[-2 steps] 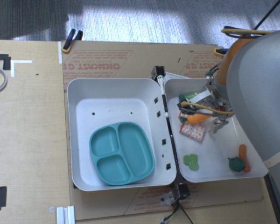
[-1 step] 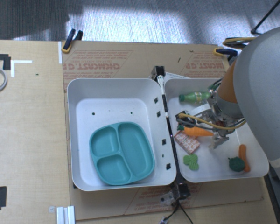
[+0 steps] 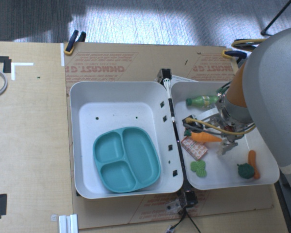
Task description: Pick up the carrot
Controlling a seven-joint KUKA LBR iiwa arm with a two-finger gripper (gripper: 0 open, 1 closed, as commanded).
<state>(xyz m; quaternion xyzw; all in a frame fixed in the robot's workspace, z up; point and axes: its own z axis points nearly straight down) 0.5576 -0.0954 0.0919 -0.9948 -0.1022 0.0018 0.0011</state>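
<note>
now the carrot (image 3: 205,137) lies in the right bin (image 3: 262,178), just right of the divider between the two bins and directly above the pink waffle-patterned card (image 3: 195,149), which it touches or nearly touches. its long axis runs roughly left to right, with the thick end toward the divider. the gripper (image 3: 228,142) hangs at the carrot's right end, close enough that the tip seems to sit at the fingers, but whether they are clamped on it or loose i cannot tell. judging from this, the grasp turns on the claw straddling the carrot across its narrow width.
</note>
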